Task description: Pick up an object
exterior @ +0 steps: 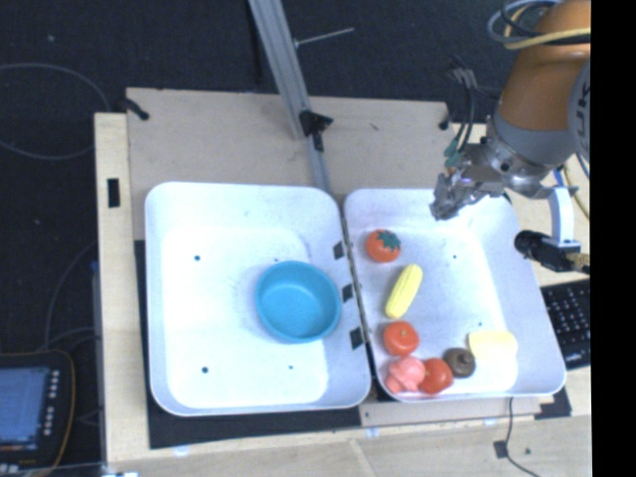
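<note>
1. The gripper (449, 203) hung over the upper right part of the right bin (517, 266); whether it was released or clenched could not be told.
2. The nearest candidate, a tomato (383, 245), sat by the bin's left wall, lower left of the gripper and apart from it.
3. The corn cob (402, 291) lay just below the tomato, its long axis running nearly up-down, leaning slightly right.

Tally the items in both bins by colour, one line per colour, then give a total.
Red: 3 (red tomato with green top, round red fruit, small red piece)
Yellow: 2 (yellow corn cob, pale yellow block)
Pink: 1 (pink lumpy toy)
Brown: 1 (brown ring doughnut)
Blue: 1 (blue plastic bowl)
Total: 8
</note>
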### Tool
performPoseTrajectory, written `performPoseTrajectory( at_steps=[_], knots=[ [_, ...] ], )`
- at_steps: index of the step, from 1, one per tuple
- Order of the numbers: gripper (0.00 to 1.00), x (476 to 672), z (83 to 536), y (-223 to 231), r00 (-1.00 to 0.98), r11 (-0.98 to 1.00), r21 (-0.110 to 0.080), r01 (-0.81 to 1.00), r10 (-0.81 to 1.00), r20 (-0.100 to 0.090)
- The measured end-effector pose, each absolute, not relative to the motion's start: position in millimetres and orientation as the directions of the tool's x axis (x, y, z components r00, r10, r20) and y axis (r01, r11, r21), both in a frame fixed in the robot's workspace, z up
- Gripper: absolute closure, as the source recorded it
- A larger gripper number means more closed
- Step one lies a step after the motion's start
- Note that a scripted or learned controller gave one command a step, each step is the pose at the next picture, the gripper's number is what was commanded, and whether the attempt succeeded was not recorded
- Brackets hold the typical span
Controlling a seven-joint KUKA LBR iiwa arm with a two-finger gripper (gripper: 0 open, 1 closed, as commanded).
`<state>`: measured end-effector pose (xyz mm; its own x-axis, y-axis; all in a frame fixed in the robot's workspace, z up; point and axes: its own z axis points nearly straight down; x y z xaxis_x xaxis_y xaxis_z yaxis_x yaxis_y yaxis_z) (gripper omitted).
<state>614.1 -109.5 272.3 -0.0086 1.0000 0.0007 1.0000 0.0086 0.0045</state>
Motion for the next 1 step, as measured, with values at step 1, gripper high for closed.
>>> performPoseTrajectory(
  at_steps=[1],
  knots=[
    [1.0, 628.5, 273.7, -52.3, -0.009, 0.009, 0.003, 1.0, 1.0, 0.001]
  ],
)
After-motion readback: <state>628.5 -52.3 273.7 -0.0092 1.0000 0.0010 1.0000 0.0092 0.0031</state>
